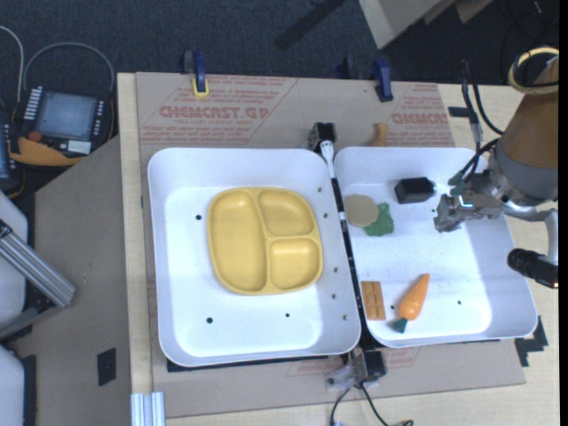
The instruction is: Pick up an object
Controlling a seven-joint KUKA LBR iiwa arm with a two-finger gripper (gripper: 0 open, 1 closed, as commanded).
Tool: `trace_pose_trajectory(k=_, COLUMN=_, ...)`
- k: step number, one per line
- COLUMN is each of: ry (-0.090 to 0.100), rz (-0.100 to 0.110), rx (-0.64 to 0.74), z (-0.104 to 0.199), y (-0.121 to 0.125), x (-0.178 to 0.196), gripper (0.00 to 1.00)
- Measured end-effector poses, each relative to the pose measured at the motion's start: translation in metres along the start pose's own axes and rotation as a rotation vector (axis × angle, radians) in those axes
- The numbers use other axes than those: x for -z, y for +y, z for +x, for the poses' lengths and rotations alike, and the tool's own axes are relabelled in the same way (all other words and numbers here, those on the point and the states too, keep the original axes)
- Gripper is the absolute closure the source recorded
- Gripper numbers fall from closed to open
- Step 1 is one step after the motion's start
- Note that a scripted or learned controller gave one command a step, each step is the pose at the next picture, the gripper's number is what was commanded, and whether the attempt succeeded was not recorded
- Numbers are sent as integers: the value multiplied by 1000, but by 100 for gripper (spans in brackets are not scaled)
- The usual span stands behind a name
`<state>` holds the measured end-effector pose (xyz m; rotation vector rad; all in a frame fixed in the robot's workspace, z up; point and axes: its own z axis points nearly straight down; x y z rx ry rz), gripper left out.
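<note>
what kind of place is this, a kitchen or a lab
Most likely a robotics lab: a robot arm reaches over two white bins of toy food, like a carrot, with a control pendant nearby.

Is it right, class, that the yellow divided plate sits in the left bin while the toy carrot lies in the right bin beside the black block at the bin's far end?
Not quite. The camera view shows the toy carrot in the right bin, but at its near end, apart from the black block, which lies at the far end. The yellow divided plate does sit in the left bin.
</note>
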<state>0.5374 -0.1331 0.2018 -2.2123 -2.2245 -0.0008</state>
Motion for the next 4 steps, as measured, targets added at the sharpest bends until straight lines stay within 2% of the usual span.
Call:
trace_pose_trajectory(k=1, ry=0, rz=0, rx=1, z=55, y=1, x=-7, gripper=100)
trace_pose_trajectory(k=2, ry=-1, rz=-5, rx=1, z=109, y=-1, x=8, gripper=100)
trace_pose_trajectory(k=4, ry=-1, rz=0, rx=0, z=208, y=-11, x=0, gripper=100)
